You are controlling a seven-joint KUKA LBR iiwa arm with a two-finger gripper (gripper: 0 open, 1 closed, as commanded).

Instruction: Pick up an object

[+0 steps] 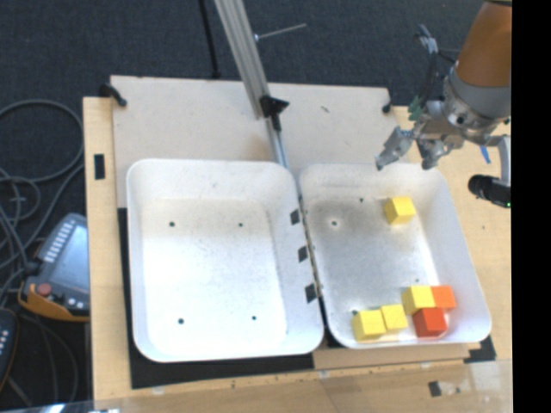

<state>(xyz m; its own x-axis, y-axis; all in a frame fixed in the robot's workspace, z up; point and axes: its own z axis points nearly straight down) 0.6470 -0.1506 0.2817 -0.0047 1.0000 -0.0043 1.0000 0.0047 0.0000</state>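
Your gripper hangs at the upper right of the frame, over the far rim of the right bin; its jaws are spread apart, holding and touching nothing. A lone yellow block lies just below it in the frame. Lower right, two yellow blocks, another yellow block and two orange blocks cluster (touching one another). The left bin shares the pale wooden surface, with dark carpet beyond.
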